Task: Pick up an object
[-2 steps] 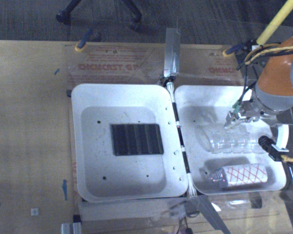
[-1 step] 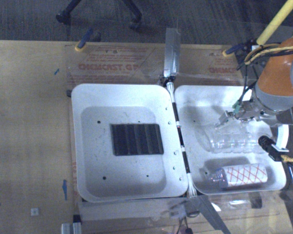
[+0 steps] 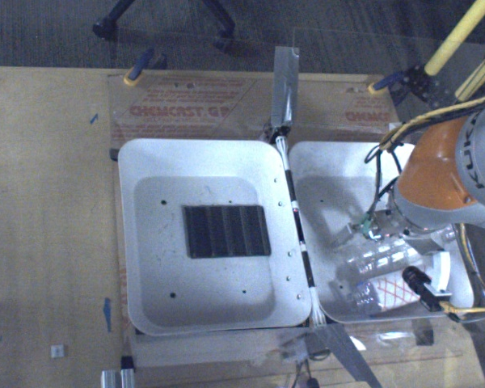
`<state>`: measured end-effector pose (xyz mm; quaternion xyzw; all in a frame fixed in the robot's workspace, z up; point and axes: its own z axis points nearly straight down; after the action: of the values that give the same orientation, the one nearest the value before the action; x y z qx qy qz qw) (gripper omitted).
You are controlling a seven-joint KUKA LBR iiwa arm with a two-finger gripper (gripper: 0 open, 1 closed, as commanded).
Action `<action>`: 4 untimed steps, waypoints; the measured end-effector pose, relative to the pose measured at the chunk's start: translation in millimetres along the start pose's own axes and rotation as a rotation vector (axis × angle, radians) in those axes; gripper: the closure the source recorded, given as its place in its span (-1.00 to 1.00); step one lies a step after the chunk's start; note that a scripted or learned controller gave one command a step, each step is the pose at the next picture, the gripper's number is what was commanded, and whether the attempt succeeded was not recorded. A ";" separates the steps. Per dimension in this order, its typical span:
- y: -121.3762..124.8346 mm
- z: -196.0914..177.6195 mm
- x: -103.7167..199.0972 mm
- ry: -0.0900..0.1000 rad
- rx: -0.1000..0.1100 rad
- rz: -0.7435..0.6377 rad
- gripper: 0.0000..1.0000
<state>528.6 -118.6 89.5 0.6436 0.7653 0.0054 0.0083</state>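
A clear plastic bottle (image 3: 373, 265) lies on its side in the right bin (image 3: 323, 184), near the front right. A red-and-white checked patch (image 3: 390, 291) shows at its near end; I cannot tell whether it is a label or a separate thing. My gripper (image 3: 364, 228) hangs low over the right bin under the orange band, just above and behind the bottle. The wrist and glare hide its tip, and I see nothing clearly held.
The left bin (image 3: 145, 217) holds a dark ribbed rectangle (image 3: 226, 230) at its middle. A raised rim (image 3: 297, 225) parts the two bins. Yellow and black cables (image 3: 424, 124) loop over the right bin's back corner. Wooden bench (image 3: 40, 217) surrounds the bins.
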 end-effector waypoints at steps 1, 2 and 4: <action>16.0 -23.9 -69.3 0.004 0.017 -0.048 -1.00; 26.4 -29.0 -71.5 0.003 0.015 -0.012 -1.00; -4.0 -9.6 -69.4 0.001 0.004 -0.078 1.00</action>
<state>536.4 -187.6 99.3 0.6134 0.7897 0.0039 0.0066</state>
